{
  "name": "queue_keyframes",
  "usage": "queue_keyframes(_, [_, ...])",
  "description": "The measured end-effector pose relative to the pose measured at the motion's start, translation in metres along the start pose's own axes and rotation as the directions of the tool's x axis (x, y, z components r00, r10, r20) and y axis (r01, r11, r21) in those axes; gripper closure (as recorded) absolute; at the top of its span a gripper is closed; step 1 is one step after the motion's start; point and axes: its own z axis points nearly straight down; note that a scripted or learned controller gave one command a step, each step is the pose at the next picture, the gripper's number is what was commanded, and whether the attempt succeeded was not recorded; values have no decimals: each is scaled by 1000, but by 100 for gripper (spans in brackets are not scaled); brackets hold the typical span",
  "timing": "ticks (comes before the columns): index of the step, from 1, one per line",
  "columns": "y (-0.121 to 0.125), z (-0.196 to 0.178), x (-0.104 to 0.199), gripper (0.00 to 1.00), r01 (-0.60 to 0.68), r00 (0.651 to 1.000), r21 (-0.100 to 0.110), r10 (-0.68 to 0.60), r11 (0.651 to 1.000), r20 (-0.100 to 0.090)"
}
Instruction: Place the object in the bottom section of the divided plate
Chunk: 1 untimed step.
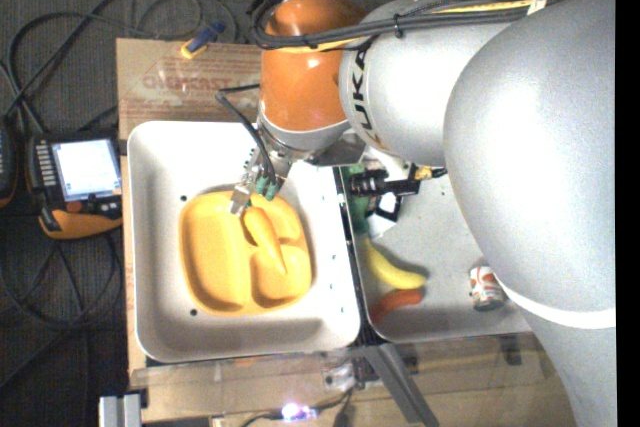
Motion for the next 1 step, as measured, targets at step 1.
queue_keyframes(1, [0,0,0,0,0,1000,0,0,1000,0])
